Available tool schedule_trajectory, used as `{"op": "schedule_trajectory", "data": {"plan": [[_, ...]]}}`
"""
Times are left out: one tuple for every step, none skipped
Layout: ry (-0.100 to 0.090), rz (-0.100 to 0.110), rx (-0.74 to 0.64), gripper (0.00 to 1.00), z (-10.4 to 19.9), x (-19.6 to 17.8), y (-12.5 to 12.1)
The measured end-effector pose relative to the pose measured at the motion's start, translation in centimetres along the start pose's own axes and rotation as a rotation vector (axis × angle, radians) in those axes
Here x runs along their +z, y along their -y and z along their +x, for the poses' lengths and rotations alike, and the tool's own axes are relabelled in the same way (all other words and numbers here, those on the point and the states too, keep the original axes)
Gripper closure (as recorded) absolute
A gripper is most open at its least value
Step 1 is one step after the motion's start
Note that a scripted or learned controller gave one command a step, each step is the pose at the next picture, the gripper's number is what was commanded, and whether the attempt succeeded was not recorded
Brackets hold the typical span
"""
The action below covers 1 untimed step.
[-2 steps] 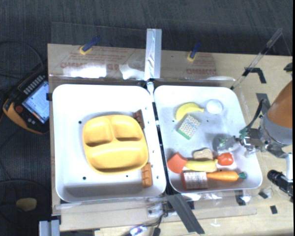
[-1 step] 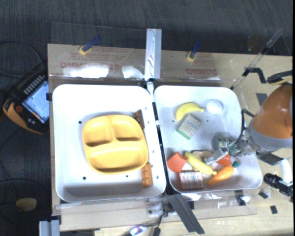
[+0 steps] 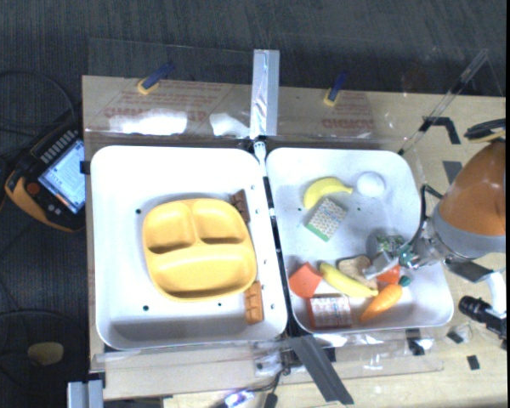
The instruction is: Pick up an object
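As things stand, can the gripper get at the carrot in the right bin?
Probably yes: the gripper is low in the right bin, just above the carrot, whose top is uncovered, though a banana crowds it.

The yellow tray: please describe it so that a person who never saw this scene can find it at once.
Of the two white bins, take the left bin. The yellow tray lies flat near its middle, larger than anything else there. It has three compartments, two small above one wide; the small brown pieces beside it are darker and much smaller.
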<state>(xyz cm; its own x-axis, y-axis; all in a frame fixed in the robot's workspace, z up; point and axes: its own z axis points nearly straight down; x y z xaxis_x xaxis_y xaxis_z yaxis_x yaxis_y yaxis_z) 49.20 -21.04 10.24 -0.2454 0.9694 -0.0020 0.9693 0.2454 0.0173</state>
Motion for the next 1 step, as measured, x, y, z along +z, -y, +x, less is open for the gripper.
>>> {"op": "schedule_trajectory", "data": {"plan": [[-0.003, 0.017, -0.149, 1.00, 5.49, -12.97, -3.73]]}}
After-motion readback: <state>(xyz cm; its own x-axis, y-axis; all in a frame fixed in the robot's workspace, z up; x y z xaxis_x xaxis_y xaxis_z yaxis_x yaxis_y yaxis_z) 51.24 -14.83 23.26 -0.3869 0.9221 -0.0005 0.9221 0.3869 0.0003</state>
